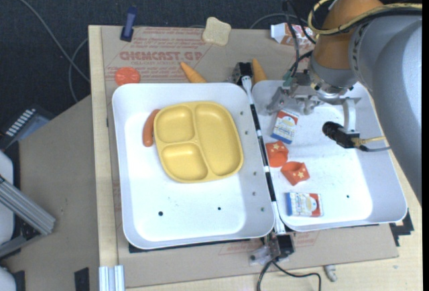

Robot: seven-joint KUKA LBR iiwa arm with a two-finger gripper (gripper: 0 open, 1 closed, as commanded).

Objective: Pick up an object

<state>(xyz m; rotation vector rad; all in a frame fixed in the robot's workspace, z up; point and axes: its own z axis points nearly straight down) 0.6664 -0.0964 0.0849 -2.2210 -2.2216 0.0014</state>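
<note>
While the grey arm (392, 48) with its orange band (345, 21) reaches in from the upper right of the frame, its hand (301, 100) hangs low over the upper left corner of the right white bin (375, 196), just above a small white carton with a blue and red label (285, 127); whether the hand is apart or together cannot be told, since the wrist hides it. Below the carton, along the left side of that bin, lie two red blocks (287, 163) (one just below the other, nearly touching) and, near the lower edge, a flat white packet with blue ends (303, 203). At centre left of the frame, the left white bin (194, 219) holds a yellow divided tray (198, 141) with an orange-red sausage (148, 129) touching its left edge. On the brown surface (161, 48) above the bins rest a slice of bread (216, 31), a carrot (192, 73), an orange-red disc (126, 75) and a blue marker (128, 23).
</note>
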